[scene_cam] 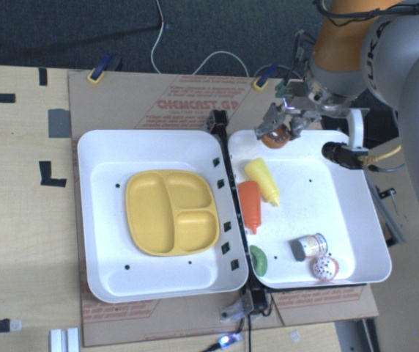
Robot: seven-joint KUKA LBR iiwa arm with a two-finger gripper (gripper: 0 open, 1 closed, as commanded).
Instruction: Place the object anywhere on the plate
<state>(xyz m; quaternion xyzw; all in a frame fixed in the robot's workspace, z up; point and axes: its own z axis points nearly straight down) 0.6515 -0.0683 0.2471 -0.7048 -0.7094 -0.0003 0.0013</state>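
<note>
Dark carpet lies behind a wooden table (19,218) carrying two white bins on cardboard. Nearest, right of the yellow divided plate (171,213), lie a green piece (258,259), a small can (310,246) and a dotted ball (325,268). Farther right of the plate lie an orange carrot (250,205) and a yellow corn-like piece (263,180). Beyond these, the end effector (279,130) pinches a small brown object (275,138) above the right bin's (356,218) far edge. Carrying it well means staying lifted over the divider, then lowering over a plate compartment.

Grey rounded arm links (403,57) with glossy orange band (356,13) above wrist, black cable looped at band's top, small metallic gripper (286,123) with dark fittings below, white bracket and black cylindrical part alongside.
</note>
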